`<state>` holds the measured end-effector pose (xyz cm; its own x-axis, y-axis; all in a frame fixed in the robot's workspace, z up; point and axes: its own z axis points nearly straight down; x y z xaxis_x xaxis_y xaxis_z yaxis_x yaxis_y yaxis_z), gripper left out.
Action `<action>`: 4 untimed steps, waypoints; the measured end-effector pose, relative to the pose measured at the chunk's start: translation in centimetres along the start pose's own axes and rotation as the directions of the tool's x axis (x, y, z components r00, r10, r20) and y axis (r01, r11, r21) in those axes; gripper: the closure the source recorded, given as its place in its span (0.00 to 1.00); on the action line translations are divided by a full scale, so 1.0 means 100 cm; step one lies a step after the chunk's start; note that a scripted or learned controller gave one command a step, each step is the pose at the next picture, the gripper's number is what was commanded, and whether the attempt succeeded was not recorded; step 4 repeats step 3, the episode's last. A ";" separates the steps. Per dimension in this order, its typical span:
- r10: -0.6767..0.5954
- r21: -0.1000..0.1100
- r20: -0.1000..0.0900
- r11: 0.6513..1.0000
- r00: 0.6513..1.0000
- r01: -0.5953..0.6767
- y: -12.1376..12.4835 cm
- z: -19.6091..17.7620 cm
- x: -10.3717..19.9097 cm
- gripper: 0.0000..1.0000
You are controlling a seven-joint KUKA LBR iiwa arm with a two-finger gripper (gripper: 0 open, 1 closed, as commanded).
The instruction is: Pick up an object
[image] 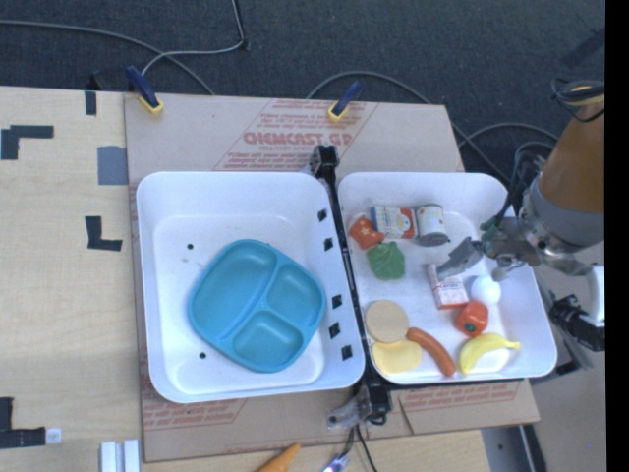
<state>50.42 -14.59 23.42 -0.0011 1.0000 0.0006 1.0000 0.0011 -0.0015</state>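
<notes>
Pincer (470,254) hovers over right bin (444,181) (toy food inside).

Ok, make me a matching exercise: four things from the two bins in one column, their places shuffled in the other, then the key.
Things:
1. blue divided plastic plate
2. yellow toy banana
3. green toy broccoli
4. small grey tin can

Places:
A. right bin, near corner
B. left bin
C. right bin, far side
D. right bin, by the divider

Pairs: 1-B, 2-A, 3-D, 4-C
</notes>
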 end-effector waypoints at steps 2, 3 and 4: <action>0.002 -0.006 0.003 1.000 1.000 -0.002 -0.019 0.148 -0.026 0.00; 0.002 -0.006 0.003 1.000 1.000 -0.002 -0.019 0.138 -0.026 1.00; 0.002 -0.006 0.003 1.000 1.000 -0.002 -0.019 0.138 -0.026 1.00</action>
